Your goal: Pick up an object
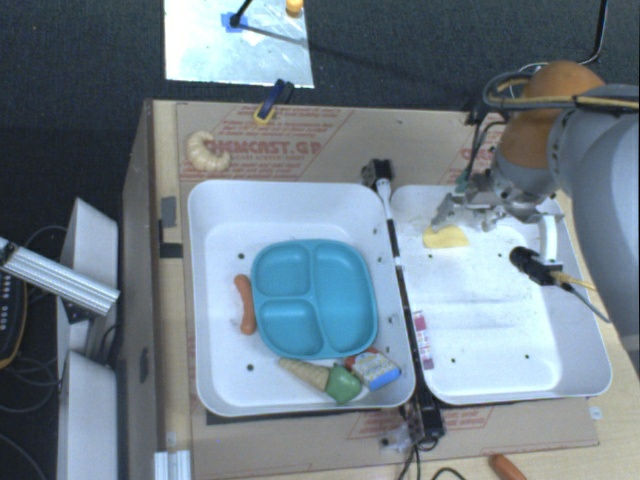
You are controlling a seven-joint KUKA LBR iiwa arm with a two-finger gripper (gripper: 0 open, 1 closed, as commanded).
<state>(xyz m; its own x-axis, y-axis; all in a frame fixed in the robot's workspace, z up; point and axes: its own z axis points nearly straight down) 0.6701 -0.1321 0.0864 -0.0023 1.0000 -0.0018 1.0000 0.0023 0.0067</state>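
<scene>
One pale yellow object [445,237] lies alone in the right bin [500,368], up toward that bin's 11 o'clock corner, close to the divider between the two bins. The hand [466,206] hangs just above and beside it, so the yellow piece sits at about 7 o'clock from the hand, near enough that the two may touch, though I cannot tell. Its long axis runs roughly 9 to 3 o'clock across the bin floor. Whether the hand is spread or closed is not clear from this angle, and nothing shows clamped in it. My judgement: the coming move turns on a short shift toward 7 o'clock and a descent.
</scene>
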